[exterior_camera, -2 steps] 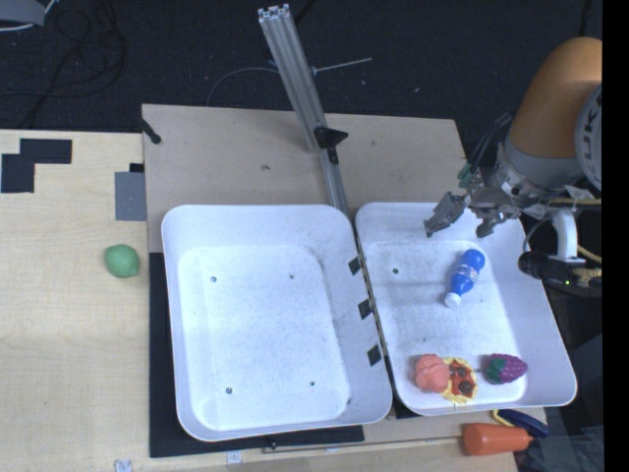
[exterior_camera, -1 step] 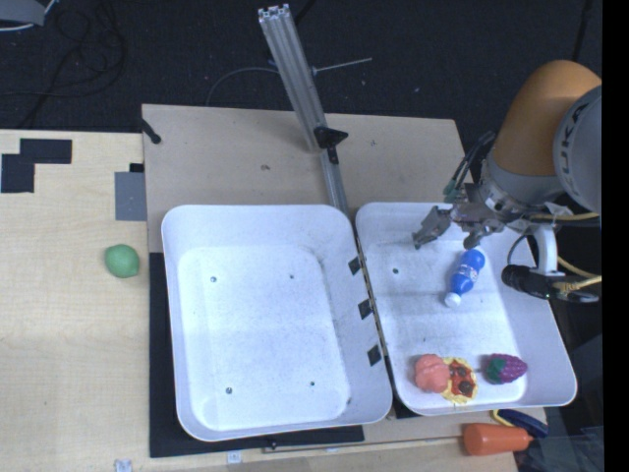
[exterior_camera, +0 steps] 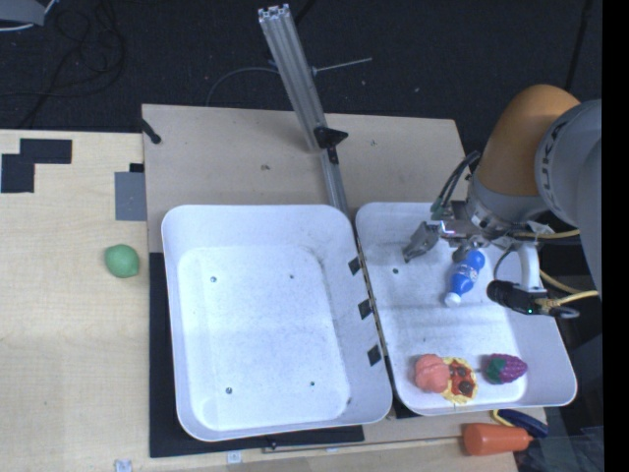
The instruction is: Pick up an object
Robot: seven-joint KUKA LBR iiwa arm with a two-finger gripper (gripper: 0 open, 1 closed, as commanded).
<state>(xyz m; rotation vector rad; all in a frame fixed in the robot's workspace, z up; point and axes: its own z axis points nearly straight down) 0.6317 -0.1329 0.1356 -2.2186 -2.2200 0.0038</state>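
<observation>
My gripper hangs over the upper part of the right bin, below the grey arm with its orange band. A blue bottle with a white cap lies just right of and below the gripper, close to it; whether they touch I cannot tell. Along the bin's near edge lie a pink-orange lump, a yellow and red item and a purple bunch of grapes. I see nothing held in the gripper.
The left bin sits beside the right one, with black clips along the shared rim. A green ball rests on the bench left of the bins. An orange carrot-like toy lies outside the right bin's front edge. A metal rail slants behind.
</observation>
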